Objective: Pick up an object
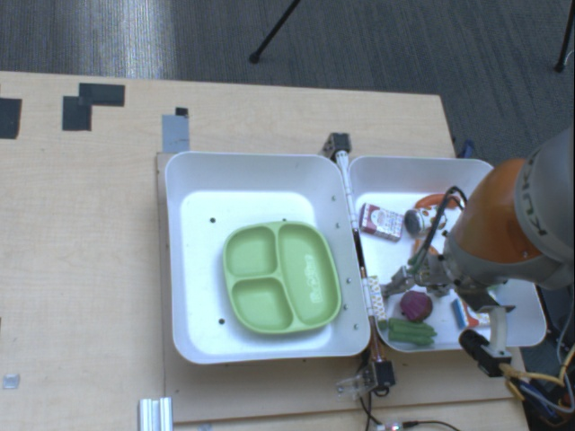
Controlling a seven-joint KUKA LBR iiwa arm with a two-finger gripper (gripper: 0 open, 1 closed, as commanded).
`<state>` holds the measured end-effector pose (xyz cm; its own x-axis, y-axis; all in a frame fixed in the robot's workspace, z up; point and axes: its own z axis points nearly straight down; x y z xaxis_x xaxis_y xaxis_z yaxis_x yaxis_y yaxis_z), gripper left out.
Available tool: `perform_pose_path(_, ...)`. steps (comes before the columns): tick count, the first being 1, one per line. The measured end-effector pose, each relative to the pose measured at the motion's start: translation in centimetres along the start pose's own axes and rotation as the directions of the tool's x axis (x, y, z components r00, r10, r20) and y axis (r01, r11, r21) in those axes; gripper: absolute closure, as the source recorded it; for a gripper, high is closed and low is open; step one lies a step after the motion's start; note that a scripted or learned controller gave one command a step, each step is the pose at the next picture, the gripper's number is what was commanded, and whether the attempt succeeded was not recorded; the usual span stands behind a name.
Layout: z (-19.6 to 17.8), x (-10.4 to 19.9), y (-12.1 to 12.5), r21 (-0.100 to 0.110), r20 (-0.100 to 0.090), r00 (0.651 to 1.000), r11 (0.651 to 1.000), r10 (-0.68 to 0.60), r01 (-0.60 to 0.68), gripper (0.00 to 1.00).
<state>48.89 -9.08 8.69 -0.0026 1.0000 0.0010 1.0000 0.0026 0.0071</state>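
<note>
The right bin (517,330) holds several small items: a purple round object (415,307), a green pod-like piece (411,332) at the near wall, a maroon and white carton (381,222), a grey and orange item (429,208) at the back, and a small blue and red piece (460,313). My gripper (417,283) hangs low in this bin, just behind the purple object, and is open with nothing between its fingers. The arm's orange band (499,215) covers the bin's right part.
The left bin (193,268) carries a light green divided plate (282,277) at its middle. A divider wall (352,241) separates the two bins. Cables and a connector (377,377) lie at the bench's near edge.
</note>
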Motion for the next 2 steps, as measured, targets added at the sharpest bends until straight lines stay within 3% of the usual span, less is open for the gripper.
perform_pose_path(1,-1.13,0.02,0.22,-0.006,0.001,1.0,1.0,-0.004,0.004,1.0)
perform_pose_path(2,-1.12,0.02,0.21,-0.006,0.001,1.0,1.0,-0.003,0.003,0.0)
